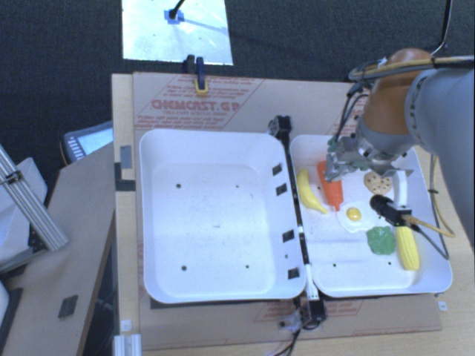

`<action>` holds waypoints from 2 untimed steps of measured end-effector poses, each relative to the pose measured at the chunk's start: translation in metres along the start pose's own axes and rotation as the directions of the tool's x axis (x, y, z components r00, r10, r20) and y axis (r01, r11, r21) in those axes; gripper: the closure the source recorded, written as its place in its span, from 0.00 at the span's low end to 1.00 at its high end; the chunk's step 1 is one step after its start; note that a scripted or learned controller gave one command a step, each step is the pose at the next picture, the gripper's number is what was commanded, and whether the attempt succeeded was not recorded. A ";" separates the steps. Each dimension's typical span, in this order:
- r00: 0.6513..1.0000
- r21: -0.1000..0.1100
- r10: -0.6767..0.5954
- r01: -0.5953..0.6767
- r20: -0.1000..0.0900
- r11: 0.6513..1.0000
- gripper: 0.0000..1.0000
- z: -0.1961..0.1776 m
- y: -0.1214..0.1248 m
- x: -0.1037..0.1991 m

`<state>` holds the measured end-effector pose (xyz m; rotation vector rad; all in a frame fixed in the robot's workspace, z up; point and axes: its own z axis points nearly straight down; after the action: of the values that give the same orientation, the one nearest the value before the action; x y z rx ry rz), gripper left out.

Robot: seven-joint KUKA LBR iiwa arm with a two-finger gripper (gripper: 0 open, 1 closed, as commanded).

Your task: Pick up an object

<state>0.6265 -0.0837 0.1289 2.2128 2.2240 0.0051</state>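
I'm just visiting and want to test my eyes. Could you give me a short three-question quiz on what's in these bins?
1. True or false: the toys all lie in the right bin.
2. Which toy lies closest under the gripper? A) corn cob B) carrot C) fried egg
3. Fill in: the yellow toy nearest the divider between the bins is a ____.

Key:
1. True.
2. B, the carrot; the corn cob and fried egg lie farther off.
3. Banana.
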 end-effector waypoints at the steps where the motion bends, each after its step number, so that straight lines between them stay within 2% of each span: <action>1: 1.000 0.001 0.013 -0.013 0.004 1.000 1.00 -0.067 -0.062 -0.085; 2: 1.000 0.009 0.007 -0.007 -0.002 1.000 1.00 -0.065 -0.143 -0.074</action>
<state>0.4836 -0.1589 0.1937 2.2259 2.2215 -0.0030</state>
